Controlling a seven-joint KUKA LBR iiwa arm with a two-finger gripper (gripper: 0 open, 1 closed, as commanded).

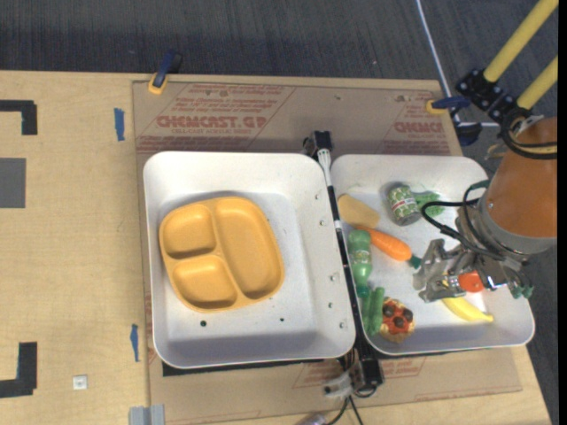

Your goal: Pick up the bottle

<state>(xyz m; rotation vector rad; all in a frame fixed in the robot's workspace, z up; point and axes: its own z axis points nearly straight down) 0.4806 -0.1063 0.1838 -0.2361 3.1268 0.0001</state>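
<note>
- A bench [71,237] of pale board carries two shallow white bins side by side.
- The left bin [177,326] holds an orange tray [221,252] with three compartments.
- The right bin [505,330] holds a scatter of toy food and the arm's working end.
- The arm [527,193], grey with an orange band, reaches in from the right and hangs low over the right bin's right half.
- The gripper [436,273] sits near the bin floor, just right of a carrot [390,244]; whether it is open or closed I cannot tell.
- A yellow banana [468,309] lies just below the gripper.
- The bottle [361,253], green and clear, lies along the right bin's left wall, beside the carrot and apart from the gripper.
- A green can [403,202] lies near the bin's top.
- Judged from this, the pickup is not yet done: nothing shows between the fingers, and the bottle rests in the bin.
</note>
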